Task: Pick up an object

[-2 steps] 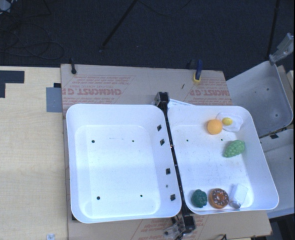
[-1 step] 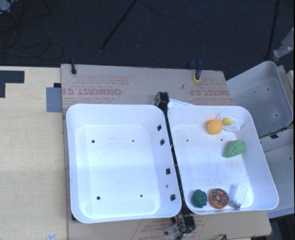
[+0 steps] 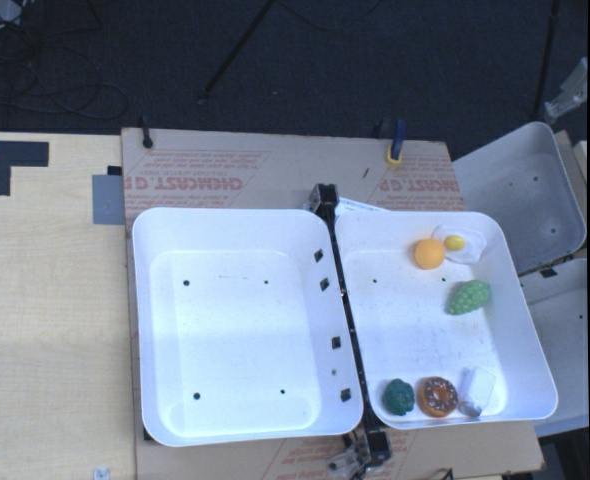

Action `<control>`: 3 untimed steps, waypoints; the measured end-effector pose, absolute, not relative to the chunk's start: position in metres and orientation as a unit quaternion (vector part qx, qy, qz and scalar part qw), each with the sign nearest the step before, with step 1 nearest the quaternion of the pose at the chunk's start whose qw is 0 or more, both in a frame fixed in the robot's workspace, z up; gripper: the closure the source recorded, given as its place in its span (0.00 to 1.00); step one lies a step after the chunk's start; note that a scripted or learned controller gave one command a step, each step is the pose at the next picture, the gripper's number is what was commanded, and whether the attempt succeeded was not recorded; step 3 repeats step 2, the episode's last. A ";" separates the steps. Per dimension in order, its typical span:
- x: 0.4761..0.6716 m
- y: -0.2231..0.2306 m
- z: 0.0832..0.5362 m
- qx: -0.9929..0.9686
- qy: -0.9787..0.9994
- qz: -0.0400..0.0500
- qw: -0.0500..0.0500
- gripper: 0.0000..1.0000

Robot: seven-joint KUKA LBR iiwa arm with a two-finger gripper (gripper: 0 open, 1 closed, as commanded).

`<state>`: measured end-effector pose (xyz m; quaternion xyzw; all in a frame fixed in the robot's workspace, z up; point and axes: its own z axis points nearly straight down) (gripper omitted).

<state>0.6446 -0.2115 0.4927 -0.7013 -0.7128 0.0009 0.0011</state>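
Observation:
The right bin [image 3: 535, 328] holds several small items. An orange ball [image 3: 429, 254] lies near its far side, touching a fried-egg toy [image 3: 459, 243] with a yellow yolk. A green bunch of grapes [image 3: 468, 296] rests a little nearer, by the right wall. Along the near edge sit a dark green vegetable [image 3: 399, 396], a chocolate doughnut with sprinkles [image 3: 437, 396] and a pale translucent piece [image 3: 478, 388], close together.
The left bin [image 3: 145, 298] stands beside the right one, joined by a black clip strip [image 3: 339, 308]. Both rest on a cardboard sheet [image 3: 275, 173] over a wooden bench. A grey metal plate [image 3: 530, 183] lies at the right.

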 end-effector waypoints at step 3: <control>0.645 -0.211 0.494 -0.701 -0.713 0.001 0.001 0.00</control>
